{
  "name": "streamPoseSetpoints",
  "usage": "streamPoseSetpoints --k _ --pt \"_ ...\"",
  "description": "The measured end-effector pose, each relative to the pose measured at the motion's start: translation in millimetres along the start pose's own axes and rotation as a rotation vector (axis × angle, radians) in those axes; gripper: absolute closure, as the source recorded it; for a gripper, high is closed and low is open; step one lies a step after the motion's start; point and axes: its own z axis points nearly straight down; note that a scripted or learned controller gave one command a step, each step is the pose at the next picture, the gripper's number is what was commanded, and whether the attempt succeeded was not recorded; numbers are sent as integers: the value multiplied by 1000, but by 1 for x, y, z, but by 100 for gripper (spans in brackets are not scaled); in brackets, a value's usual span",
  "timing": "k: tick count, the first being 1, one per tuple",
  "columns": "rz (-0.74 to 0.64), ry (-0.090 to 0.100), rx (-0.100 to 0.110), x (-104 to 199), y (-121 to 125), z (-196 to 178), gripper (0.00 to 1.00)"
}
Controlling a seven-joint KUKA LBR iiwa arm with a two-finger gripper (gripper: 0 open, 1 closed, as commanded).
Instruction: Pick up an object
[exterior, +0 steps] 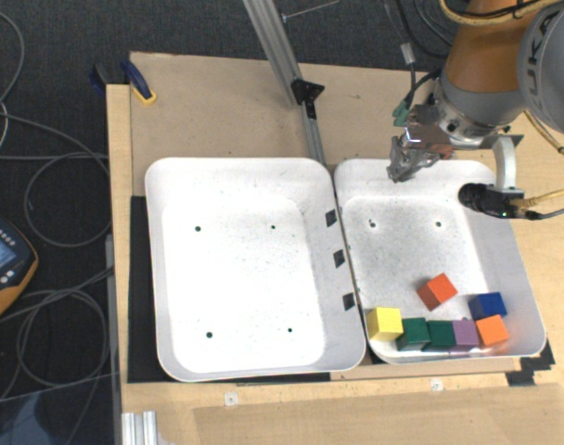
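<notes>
The right bin (pixel 505 248) holds all the blocks, gathered at its near end: a yellow block (pixel 386 322), two green blocks (pixel 428 333), a purple block (pixel 466 333) and an orange block (pixel 492 329) in a row along the near wall, a blue block (pixel 487 305) just behind, and a red-orange block (pixel 438 290) set slightly apart. The left bin (pixel 171 248) sits beside it on the table (pixel 217 100). The gripper (pixel 408 167) hangs over the right bin's far edge, well apart from the blocks; whether its fingers are open or closed cannot be told.

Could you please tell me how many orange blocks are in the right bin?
2: one orange block alone mid-bin, another at the near-right corner beside the purple block.
</notes>
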Motion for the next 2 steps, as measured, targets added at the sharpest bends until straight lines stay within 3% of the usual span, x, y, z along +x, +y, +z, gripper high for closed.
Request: streamPoseSetpoints --k 1,2 --pt "0 -1 4 54 -3 17 100" --pt "0 0 0 109 -6 8 100"
